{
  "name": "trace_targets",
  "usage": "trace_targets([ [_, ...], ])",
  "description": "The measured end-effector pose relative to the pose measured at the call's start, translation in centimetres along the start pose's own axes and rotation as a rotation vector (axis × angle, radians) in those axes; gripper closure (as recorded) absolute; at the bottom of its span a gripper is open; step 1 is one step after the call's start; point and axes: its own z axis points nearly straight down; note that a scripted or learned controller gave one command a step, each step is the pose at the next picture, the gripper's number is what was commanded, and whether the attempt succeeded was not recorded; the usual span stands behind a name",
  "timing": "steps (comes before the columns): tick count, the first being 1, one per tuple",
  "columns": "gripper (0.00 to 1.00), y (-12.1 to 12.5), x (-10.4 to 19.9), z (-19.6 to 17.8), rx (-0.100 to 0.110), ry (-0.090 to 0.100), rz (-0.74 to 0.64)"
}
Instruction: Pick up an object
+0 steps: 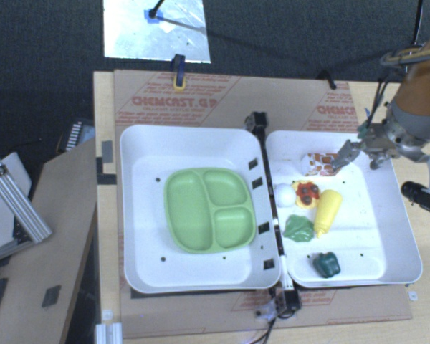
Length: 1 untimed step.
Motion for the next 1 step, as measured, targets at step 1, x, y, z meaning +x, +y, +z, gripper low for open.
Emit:
trace_targets([
  [1, 0.00, 0.30, 0.04, -0.80, -0.013, -0.002, -0.003],
])
